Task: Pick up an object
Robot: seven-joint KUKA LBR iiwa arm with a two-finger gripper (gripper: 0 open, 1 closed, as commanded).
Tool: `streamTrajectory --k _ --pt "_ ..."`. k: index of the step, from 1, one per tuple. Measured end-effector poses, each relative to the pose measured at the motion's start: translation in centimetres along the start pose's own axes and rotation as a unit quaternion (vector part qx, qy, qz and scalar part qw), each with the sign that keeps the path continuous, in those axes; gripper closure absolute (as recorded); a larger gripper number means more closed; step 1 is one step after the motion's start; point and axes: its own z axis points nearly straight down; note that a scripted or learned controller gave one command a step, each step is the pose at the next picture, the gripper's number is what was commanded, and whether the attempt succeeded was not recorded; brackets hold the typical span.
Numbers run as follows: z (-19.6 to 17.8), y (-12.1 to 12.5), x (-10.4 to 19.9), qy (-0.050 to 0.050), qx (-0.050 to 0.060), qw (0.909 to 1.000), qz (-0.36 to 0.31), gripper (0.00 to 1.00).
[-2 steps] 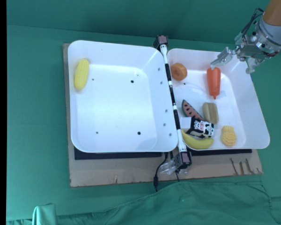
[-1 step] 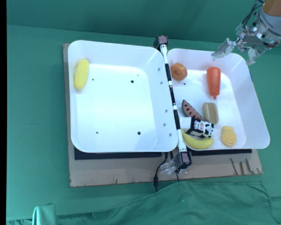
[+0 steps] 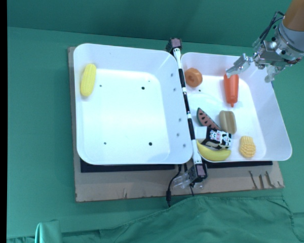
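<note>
Hovering at two o'clock, the gripper (image 3: 256, 67) is wide open and holds nothing. The carrot (image 3: 231, 88) lies just below; one finger may bump it, making it roll away.

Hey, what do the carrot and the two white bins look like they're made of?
The carrot looks like moulded plastic: uniform saturated orange, smooth surface, toy-like shape. A rubbery material can't be ruled out. The left bin and right bin look like thin, glossy formed plastic: rounded corners, raised rims and soft glare on the floors. The left one shows small dark holes in its floor.
</note>
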Motion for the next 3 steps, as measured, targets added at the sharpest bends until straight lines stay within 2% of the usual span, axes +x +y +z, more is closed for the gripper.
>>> streamTrajectory --k 1,2,3 --pt "11.2 -2.6 -1.5 -0.001 -0.004 1.0000 -0.002 0.00" --pt "10.2 -2.5 -1.6 -0.002 -0.006 1.0000 0.000 1.00" --pt "9.4 6.7 1.8 0.000 0.032 0.9995 -0.004 1.00"
